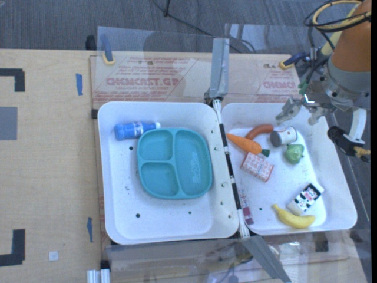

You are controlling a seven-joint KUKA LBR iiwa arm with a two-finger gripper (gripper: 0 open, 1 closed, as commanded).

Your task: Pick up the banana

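The yellow banana [293, 217] lies at the front of the right bin [339, 175], touching a small black-and-white carton [306, 198]. My gripper [301, 112] hangs over the far edge of that bin, well behind the banana, above a small white can [284, 136]. Its two fingers stand apart, so it is open, with nothing between them.
The right bin also holds an orange carrot [244, 143], a reddish sausage [259, 131], a green vegetable [294, 152] and a pink checked block [257, 167]. In the left bin [112, 187] sit a teal divided plate [175, 161] and a blue bottle [135, 129].
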